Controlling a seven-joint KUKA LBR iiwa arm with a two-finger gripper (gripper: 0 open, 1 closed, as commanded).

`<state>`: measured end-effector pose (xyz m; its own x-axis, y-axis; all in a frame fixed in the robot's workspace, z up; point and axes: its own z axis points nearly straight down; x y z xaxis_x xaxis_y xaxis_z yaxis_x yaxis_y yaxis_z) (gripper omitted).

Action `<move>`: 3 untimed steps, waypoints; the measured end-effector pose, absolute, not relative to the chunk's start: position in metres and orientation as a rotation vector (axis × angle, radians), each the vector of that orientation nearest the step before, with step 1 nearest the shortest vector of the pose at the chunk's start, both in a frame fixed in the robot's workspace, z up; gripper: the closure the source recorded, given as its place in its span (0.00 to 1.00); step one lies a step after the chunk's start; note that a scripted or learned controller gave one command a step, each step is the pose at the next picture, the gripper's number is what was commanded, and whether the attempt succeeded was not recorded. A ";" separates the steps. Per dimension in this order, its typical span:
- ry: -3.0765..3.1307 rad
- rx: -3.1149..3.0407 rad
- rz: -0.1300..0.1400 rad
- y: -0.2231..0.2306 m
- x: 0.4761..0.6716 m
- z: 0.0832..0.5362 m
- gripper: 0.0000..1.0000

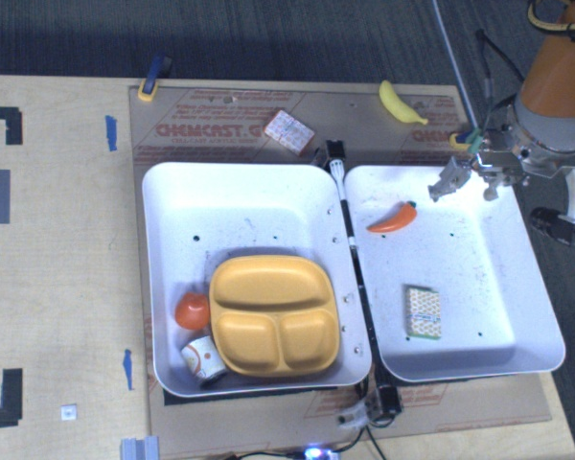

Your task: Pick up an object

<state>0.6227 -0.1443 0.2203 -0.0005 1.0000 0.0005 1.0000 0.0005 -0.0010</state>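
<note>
Two white bins sit side by side on a board on the bench (48, 257), seen from above at a slant. The left bin (172, 199) holds a yellow divided tray (271, 312) lying flat in its near half; an orange-red ball (192, 310) touches the tray's left edge, and a small white-and-orange cup (202, 357) lies on its side just beside the tray's near-left corner. The right bin (498, 286) holds an orange carrot (392, 218) lying tilted in its far-left part, green tip toward the right, and a patterned packet (423, 311) lying flat nearer the front, well apart from the carrot. The arm (556, 84) enters from the right, its orange band above the wrist, and the tool (448, 180) hangs over the far edge of the right bin, near the carrot but to its right and not touching it. The tool's fingers appear small and blurred; whether they are open or closed cannot be told, and nothing is seen between them. On the board beyond the bins lie a banana (401, 103), near the far-right corner, and a checked packet (288, 130) behind the left bin. A blue-and-yellow clip (153, 77) sits at the board's far-left corner. Blue tape marks (111, 132) and black markings (10, 123) show on the bench to the left.
</note>
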 end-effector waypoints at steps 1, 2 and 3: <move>-2.224 -2.223 -0.002 -0.120 0.581 0.086 0.00; -2.221 -2.223 -0.002 -0.096 0.534 0.086 0.00; -2.222 -2.223 -0.004 -0.092 0.480 0.086 0.00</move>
